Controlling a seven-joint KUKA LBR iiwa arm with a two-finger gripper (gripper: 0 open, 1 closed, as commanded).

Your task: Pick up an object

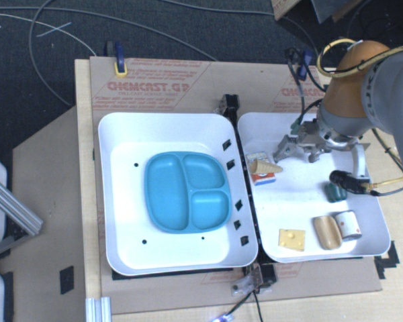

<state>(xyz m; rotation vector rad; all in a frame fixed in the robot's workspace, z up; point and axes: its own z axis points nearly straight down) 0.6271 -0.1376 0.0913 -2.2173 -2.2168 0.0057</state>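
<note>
1. Objects for the pick lie in the right bin (373,237); the left bin (114,180) holds a blue plate (187,191) with three compartments, flat in the middle.
2. The plate looks stiff, light and smooth. It lies flat, so I judge the rim is the only place to hold, and this is difficult.
3. Just right of the wall between the bins lies a small block (262,168) in tan, white and red. It looks light and stiff, an easy size for the fingers.
4. The gripper (302,146) hangs above the right bin's upper part, near the block. The fingers are spread open and hold nothing.
5. Lower in this bin lie a yellow square (291,239), flat and thin, so hard to take, and a tan roll (327,232) touching a white can (349,225).
6. A dark green thing (336,192) lies near the right rim.
7. The middle of the bin floor is free, so there is room to come down; the block is close to the wall, which could stop one finger.
</note>
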